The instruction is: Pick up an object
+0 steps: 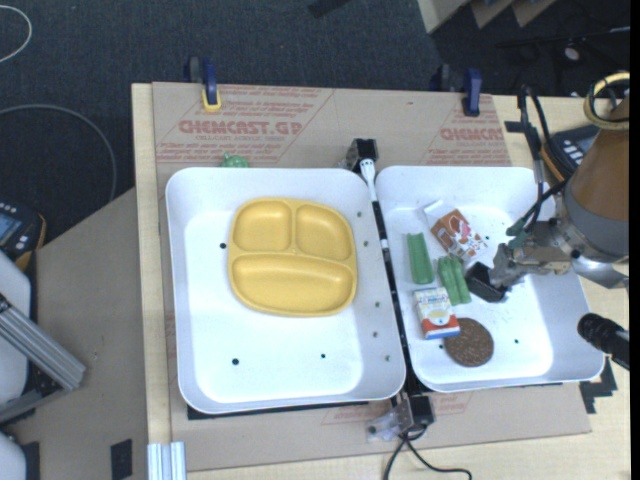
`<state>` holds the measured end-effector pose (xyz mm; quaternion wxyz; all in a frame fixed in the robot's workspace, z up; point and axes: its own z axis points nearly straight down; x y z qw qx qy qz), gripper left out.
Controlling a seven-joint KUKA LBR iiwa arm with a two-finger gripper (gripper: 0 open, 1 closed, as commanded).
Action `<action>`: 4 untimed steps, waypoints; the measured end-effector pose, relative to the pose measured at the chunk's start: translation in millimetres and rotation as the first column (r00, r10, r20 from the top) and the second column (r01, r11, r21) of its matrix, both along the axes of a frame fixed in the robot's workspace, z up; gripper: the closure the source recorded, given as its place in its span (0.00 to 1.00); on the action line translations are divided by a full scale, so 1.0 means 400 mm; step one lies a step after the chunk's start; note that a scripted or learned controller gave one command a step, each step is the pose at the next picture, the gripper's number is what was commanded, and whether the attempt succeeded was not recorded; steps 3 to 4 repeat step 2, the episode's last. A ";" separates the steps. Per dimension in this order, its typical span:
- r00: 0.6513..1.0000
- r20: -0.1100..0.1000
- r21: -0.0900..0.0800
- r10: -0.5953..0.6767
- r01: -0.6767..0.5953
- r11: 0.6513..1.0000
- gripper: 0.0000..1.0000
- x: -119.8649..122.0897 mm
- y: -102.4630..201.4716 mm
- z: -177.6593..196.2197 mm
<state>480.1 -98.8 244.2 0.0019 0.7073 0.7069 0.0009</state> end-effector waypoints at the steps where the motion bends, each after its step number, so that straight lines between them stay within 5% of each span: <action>1: 1.000 0.007 0.004 0.008 -0.008 1.000 1.00 0.003 0.164 0.232; 2: 1.000 0.004 0.003 0.008 -0.008 1.000 1.00 0.000 0.285 0.340; 4: 1.000 0.004 0.003 0.008 -0.008 1.000 1.00 0.000 0.285 0.340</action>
